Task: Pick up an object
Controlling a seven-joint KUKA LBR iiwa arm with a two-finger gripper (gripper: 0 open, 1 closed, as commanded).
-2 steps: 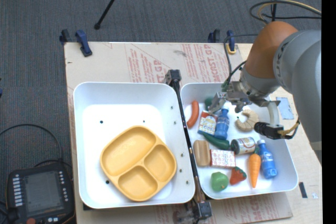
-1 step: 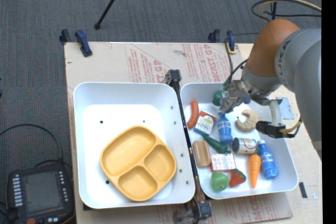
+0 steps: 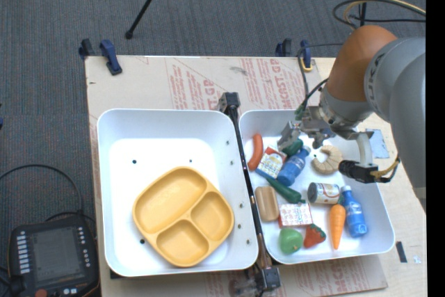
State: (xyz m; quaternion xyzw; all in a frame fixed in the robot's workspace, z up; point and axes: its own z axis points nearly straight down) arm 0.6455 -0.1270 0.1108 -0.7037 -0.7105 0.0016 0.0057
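The pincer (image 3: 295, 139) is lowered at the right bin's (image 3: 384, 238) twelve o'clock; its state cannot be told; nothing is seen lifted yet.

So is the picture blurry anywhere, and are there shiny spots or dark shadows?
In the camera view, focus is fairly sharp across both bins; the toys' small labels are too tiny to read. The light is soft and even, with faint shadows under the yellow divided plate and the arm. The left white bin looks bright but not glaring, and the arm's orange band has a mild sheen.
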